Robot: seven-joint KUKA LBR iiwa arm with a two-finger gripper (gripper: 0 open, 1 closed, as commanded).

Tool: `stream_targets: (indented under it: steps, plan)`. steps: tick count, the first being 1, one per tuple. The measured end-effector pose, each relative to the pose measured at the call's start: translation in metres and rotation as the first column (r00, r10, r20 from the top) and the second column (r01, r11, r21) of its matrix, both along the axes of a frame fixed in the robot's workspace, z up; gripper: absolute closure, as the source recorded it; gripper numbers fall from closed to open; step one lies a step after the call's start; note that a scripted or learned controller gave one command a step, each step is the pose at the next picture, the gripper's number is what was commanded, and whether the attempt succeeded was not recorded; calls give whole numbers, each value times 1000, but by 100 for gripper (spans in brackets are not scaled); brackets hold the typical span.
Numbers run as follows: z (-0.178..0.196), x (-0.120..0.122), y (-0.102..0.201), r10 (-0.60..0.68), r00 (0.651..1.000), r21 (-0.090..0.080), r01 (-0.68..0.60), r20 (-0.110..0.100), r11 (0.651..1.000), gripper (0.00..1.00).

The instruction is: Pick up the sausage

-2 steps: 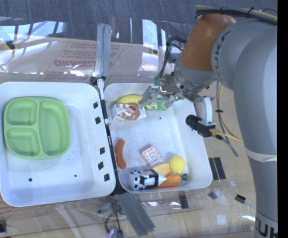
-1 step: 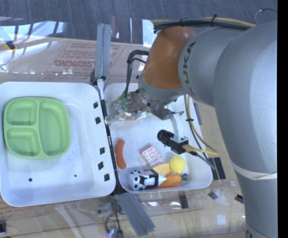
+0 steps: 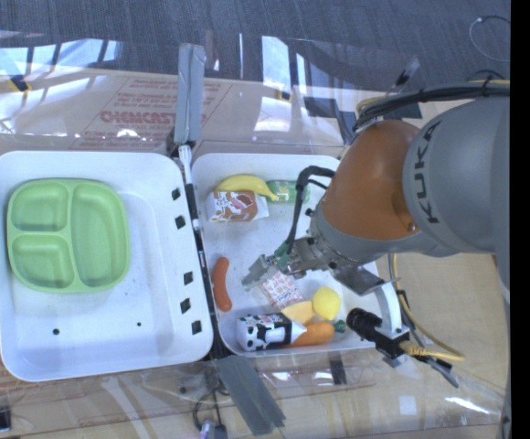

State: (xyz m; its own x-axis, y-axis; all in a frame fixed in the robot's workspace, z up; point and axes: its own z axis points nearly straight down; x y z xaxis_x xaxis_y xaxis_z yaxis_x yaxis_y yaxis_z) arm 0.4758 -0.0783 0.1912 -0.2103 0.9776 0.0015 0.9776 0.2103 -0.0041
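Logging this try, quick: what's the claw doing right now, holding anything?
Claw: cannot be told if open or closed; it sits right of the sausage, which lies free in the right bin.

The arm [image 3: 457, 181] reads "KUKA"; red print on the cardboard sheet [image 3: 110, 108] is illegible.

Grey arm [image 3: 457, 181] in from the right, orange-banded wrist bent downward, claw [image 3: 267, 268] low, pointing left.
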Motion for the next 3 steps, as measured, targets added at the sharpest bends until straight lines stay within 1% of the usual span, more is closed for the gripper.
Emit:
stream_targets:
  steps: [1, 2, 3]
  plan:
    - [0, 35, 94, 352, 936, 0, -352, 4, 936, 0]
    - [1, 23, 72, 249, 968, 1, -249, -1, 968, 0]
    - [0, 0, 124, 357, 934, 1, -357, -1, 934, 0]
